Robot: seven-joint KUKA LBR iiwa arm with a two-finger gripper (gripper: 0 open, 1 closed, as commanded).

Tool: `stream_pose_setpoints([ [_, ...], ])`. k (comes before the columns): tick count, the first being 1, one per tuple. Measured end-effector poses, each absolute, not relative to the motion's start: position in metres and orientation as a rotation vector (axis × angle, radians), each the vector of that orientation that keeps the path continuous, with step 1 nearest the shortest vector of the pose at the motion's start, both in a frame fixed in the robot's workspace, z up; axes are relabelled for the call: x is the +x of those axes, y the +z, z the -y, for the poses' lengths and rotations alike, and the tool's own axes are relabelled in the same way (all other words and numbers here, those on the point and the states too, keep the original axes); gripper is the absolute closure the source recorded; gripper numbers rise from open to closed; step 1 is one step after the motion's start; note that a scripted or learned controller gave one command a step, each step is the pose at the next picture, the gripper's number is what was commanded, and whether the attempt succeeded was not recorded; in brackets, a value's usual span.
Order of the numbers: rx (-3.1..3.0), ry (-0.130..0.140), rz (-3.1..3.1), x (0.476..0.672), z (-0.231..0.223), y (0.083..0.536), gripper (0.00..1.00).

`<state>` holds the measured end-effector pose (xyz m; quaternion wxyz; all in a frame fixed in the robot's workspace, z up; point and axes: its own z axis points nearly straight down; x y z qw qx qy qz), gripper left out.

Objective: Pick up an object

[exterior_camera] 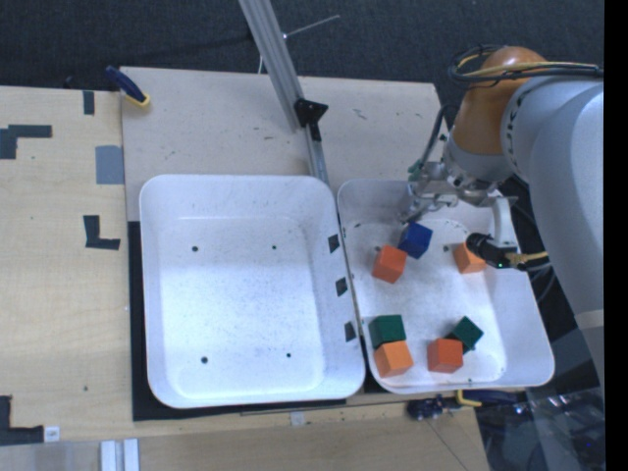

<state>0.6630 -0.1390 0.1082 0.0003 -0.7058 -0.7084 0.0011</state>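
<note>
I count seven blocks in the right bin (530,361): one blue block (416,239), four orange, two green. The blue block sits near the bin's far side, tilted, with the gripper (424,207) right above it; I cannot tell how the fingers stand. An orange block (390,263) lies just beside the blue one, another orange (468,257) near the right wall. Two orange (394,358) (444,354) and two green (387,329) (466,332) crowd the near edge. The left bin (157,204) offers open floor.
</note>
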Motion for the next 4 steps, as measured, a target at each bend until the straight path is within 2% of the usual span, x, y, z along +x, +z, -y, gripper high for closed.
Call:
stream_pose_setpoints([
  [1,-2.223,-0.004,2.226,0.658,0.144,0.168,1.0],
  [2,-2.222,-0.004,2.226,0.664,0.142,0.212,1.0],
  [3,-2.223,-0.006,2.228,0.661,0.14,0.276,1.0],
  [4,-2.22,-0.003,2.225,0.662,0.14,0.301,1.0],
])
